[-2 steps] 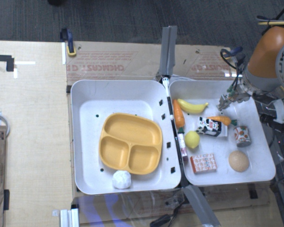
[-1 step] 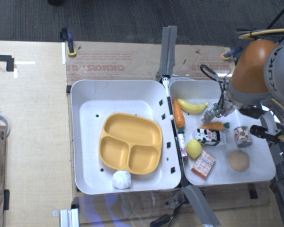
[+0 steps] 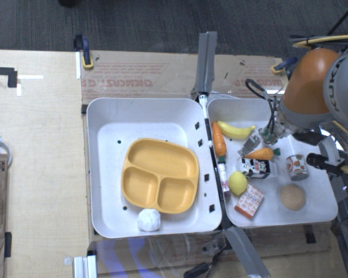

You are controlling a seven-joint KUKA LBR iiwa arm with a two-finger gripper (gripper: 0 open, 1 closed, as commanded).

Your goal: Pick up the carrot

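Observation:
A long orange carrot [image 3: 218, 139] lies along the left wall of the right bin [image 3: 322, 213], its tip pointing to the back. A second, smaller orange carrot-like piece [image 3: 262, 153] lies near the bin's middle, just in front of a yellow banana [image 3: 236, 130]. My gripper [image 3: 256, 141] hangs low over the bin, directly above and touching or nearly touching that smaller orange piece, about 65 px to the right of the long carrot. The grey arm with its orange band [image 3: 307, 86] comes in from the right.
Around the gripper sit a black-and-white carton [image 3: 256, 167], a lemon [image 3: 237, 182], a red-orange box [image 3: 250, 201], a small can [image 3: 297, 167] and a brown round item [image 3: 292, 197]. The left bin [image 3: 104, 155] holds a yellow divided plate [image 3: 160, 174] and a white ball [image 3: 149, 219].

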